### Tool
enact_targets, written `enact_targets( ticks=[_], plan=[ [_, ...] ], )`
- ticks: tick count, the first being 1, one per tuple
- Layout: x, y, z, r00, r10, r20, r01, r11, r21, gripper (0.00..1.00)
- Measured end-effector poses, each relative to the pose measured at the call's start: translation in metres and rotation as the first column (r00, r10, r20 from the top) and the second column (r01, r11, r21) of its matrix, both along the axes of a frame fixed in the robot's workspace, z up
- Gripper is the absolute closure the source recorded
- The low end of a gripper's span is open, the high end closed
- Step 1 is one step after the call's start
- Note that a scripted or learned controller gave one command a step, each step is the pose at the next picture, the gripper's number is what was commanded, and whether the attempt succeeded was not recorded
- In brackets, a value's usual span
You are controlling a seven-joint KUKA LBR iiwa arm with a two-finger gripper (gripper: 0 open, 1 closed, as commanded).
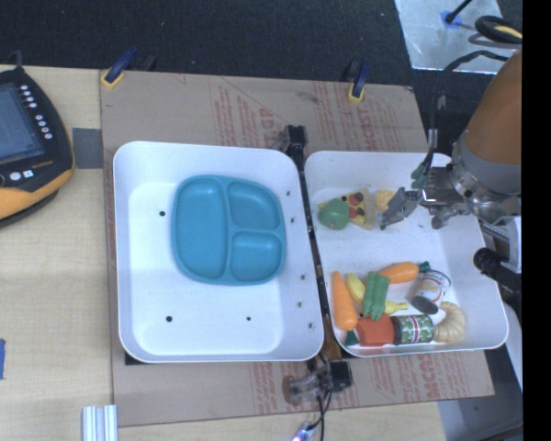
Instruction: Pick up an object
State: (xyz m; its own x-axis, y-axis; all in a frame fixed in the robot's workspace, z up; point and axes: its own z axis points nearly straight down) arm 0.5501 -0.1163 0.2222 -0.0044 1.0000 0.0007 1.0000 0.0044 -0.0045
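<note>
The gripper [398,208] hovers in the right bin [496,324], fingers parted and empty, at three o'clock from a green toy [333,213].

One fixed camera looks down at a slant on both bins [129,246], arm [496,127] entering from right.

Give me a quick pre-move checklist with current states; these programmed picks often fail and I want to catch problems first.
1. Claw over the right bin: ok.
2. Nothing caught in the claw: cannot tell.
3. Target close by: ok, the green toy and yellow toy lie just beside the claw.
4. Pile at the bin's near end, orange carrot and small bottle, crowded for grasping: not ok.
5. Blue divided plate in the left bin, away from the arm: ok.
</note>
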Motion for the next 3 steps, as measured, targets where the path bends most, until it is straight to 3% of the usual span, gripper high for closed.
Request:
enact_targets(
  ticks=[1,2,3],
  plan=[
    [-0.035,0.004,-0.117,1.000,0.002,0.011,-0.002,1.000,-0.003,0.00],
    [-0.074,0.014,-0.131,1.000,0.002,0.001,-0.002,1.000,0.000,0.00],
    [-0.074,0.012,-0.121,1.000,0.006,0.001,-0.006,1.000,-0.002,1.00]
  ],
)
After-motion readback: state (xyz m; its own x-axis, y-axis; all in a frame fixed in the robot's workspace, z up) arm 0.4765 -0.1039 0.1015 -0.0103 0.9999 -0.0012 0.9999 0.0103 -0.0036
